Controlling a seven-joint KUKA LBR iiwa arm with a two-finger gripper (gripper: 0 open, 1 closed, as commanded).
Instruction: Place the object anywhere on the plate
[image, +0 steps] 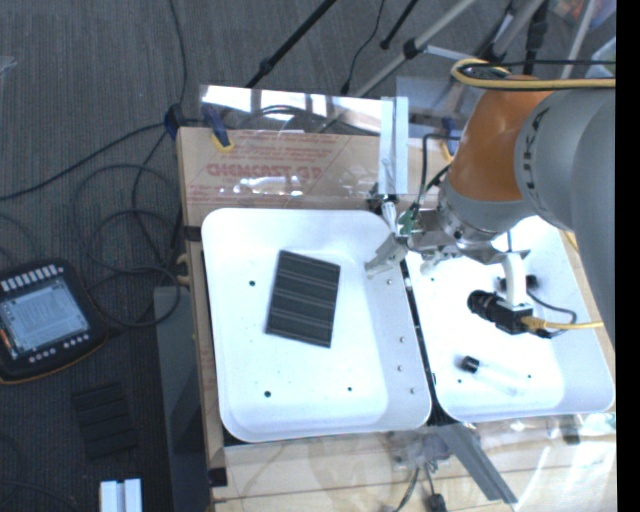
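While the gripper (405, 248) hangs over the seam between the bins, its target lies nearer the bench's front edge.
Jaws look spread with nothing between them; the black-capped tube (490, 370) rests in the right bin (590, 395), long axis crosswise, well apart from the ribbed dark plate (303, 298).

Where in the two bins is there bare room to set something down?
Left bin: bare all around the dark ribbed plate, widest toward the near edge. Right bin: crowded at the far end by the gripper; a black-capped tube lies near the front.

Bright, even light (white bins (300, 395) glare), soft focus.
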